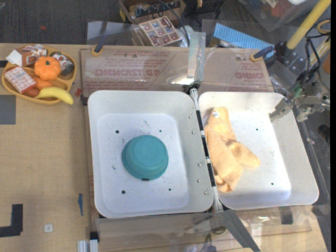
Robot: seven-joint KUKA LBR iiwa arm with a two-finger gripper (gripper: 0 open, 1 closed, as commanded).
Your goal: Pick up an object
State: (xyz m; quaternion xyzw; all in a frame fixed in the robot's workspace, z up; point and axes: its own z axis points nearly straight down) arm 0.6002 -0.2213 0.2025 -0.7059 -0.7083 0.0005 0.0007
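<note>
Two shallow white bins sit side by side on the worktop, their inner rims touching along the centre line. The left bin contains a teal bowl, turned upside down and resting slightly below the middle of the bin floor, apart from every wall. The right bin contains a yellow cloth, crumpled and stretched lengthwise along the bin's left wall, with its lower end spreading toward the bin's middle. The gripper is located at the upper right edge of the right bin, near the rim, well apart from the cloth and from the bowl. Whether the jaws are spread or pressed together cannot be determined, as the assembly is small and partly lost against dark cabling; nothing is visible between them. At the upper left of the worktop, away from both bins, stands a yellow dish carrying a banana, a small orange pumpkin and several small packets. Clear plastic sheeting lies behind the bins.
</note>
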